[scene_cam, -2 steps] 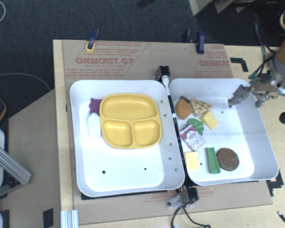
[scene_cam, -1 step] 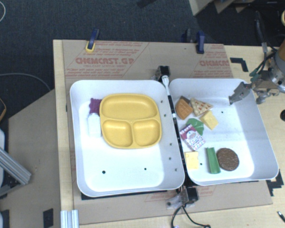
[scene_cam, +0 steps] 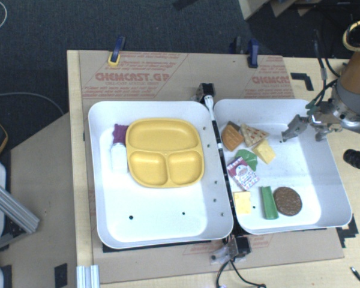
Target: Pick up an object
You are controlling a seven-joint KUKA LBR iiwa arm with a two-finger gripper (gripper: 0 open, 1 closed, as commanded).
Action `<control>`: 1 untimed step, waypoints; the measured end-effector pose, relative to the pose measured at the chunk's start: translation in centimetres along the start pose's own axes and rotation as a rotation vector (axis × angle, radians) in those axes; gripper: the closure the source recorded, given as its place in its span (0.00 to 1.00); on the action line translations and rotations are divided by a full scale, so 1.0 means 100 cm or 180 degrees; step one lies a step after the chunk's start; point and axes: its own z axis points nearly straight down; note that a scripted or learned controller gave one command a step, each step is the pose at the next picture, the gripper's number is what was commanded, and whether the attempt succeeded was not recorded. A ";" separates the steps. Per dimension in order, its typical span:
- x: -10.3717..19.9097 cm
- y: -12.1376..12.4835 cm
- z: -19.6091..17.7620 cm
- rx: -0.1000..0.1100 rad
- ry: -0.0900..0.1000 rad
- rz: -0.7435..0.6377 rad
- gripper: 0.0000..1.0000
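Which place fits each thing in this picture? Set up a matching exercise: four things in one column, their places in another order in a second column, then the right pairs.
Things
1. yellow divided tray
2. brown round patty
3. green stick
4. gripper

Places
A. above the right bin's far right part
B. in the left bin
C. right bin's near right corner
D. right bin, between a yellow square and the patty

Pairs: 1-B, 2-C, 3-D, 4-A
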 end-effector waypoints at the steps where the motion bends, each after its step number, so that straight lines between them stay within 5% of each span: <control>1: -0.007 -0.005 0.060 0.0005 0.0001 0.0002 0.00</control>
